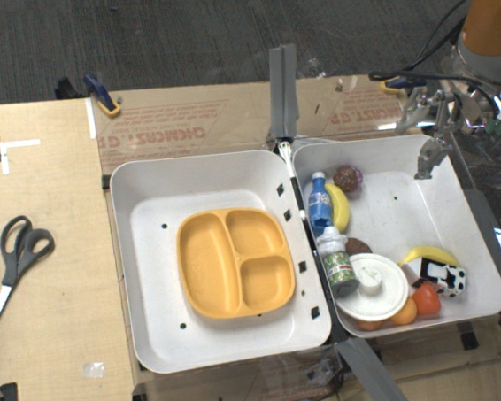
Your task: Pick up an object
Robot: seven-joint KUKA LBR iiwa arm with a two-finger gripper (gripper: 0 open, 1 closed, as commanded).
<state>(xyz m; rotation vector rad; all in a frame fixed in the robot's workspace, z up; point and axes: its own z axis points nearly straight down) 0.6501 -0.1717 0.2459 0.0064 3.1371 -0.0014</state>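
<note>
Nearest you, toy food crowds the right bin's (pixel 465 208) front edge: white cup (pixel 376 281), tomato (pixel 428 301), banana (pixel 427 257); your gripper (pixel 428 160) hangs over its back right corner, grip unreadable

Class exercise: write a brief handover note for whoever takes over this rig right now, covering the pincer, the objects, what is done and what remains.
Pincer: above the right bin's far right corner, holding nothing visible.
Objects: blue bottle, banana, dark ball, white bowl, cow toy lie in the right bin. Yellow divided plate sits in the left bin.
Done: nothing lifted.
Left: pick one object.
</note>
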